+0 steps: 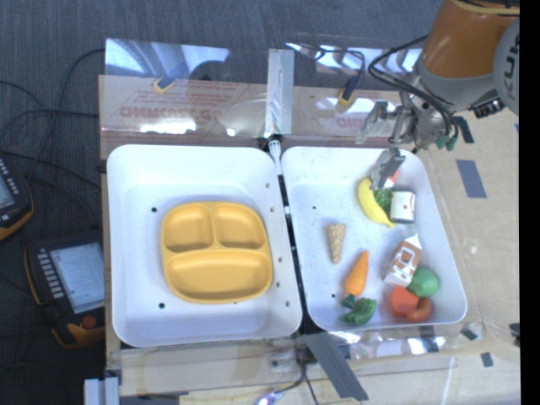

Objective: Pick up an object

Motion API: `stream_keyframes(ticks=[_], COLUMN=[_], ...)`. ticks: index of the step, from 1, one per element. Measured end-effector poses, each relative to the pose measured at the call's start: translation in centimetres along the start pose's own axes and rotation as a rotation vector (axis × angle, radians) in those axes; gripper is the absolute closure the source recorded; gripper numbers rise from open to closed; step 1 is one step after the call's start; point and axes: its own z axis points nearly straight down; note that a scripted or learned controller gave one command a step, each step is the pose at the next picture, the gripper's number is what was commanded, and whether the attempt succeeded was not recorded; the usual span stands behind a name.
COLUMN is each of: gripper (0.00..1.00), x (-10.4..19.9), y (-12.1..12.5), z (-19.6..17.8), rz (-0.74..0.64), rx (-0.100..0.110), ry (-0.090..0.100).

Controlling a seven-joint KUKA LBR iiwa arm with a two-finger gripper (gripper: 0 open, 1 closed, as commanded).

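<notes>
Robotics lab test cell. Evidence: grey industrial arm with orange band (468, 32) over plywood bench (489, 226); two shallow white plastic bins (126, 251) side by side; black cables (42, 125) trailing across dark grey carpet floor (169, 7); orange-edged handheld control pendant with screen (72, 281) at left; tape patches (471, 178) on bench; plastic toy food (357, 274) as test objects.
</notes>
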Motion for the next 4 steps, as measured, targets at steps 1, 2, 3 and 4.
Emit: stream_keyframes(ticks=[1, 2, 3, 4], gripper=[0.00, 0.00, 0.00, 0.00], x=[6.0, 10.0, 16.0, 16.7], y=[-0.7, 0.3, 1.6, 2.8], z=[16.2, 16.2, 16.2, 16.1], rz=[0.058, 0.079, 0.134, 0.149], rx=[0.001, 0.004, 0.002, 0.004], ry=[-0.002, -0.013, -0.015, -0.019])
